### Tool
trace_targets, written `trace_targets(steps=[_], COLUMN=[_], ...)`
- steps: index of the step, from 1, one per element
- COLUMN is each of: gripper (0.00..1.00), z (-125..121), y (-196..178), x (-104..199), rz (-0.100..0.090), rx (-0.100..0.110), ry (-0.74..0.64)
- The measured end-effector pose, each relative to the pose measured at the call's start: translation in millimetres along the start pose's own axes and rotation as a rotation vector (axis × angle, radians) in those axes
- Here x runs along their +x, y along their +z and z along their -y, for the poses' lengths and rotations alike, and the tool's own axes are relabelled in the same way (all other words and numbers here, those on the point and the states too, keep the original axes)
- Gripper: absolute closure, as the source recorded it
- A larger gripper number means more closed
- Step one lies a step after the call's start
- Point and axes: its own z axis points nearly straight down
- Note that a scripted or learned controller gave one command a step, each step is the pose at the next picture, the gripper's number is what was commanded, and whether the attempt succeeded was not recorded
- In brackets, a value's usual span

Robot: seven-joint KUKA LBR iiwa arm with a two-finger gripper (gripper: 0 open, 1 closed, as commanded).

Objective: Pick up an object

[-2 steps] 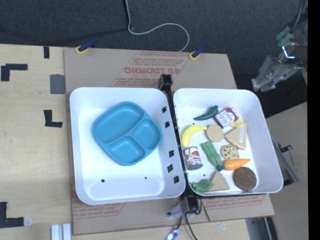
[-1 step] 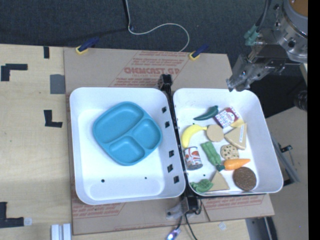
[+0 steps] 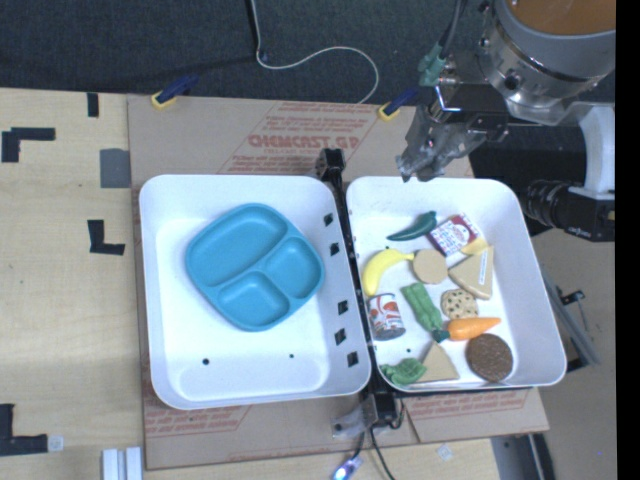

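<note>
Presently the claw [image 3: 425, 158] hangs above the far rim of the right bin [image 3: 535, 268], nothing visible between its fingers; how far open it stands cannot be told. Toy food lies in that bin: banana [image 3: 383, 265], green pepper [image 3: 412, 228], carrot [image 3: 472, 327], cookie [image 3: 459, 303], small can [image 3: 385, 316]. The left bin [image 3: 160, 268] holds a blue divided plate [image 3: 254, 265].

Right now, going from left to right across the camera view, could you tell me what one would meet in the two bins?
Blue divided plate → yellow banana → green pepper → orange carrot → brown round patty.
</note>
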Motion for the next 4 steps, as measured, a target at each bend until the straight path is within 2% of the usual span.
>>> trace_targets(steps=[2,3,4], gripper=[1.0,1.0,1.0], z=[-1,-4,-1], y=[1,150,93], x=[138,146,155], rz=[0.0,0.008,-0.001], rx=[0.001,0.015,-0.002], ry=[0.0,0.007,0.005])
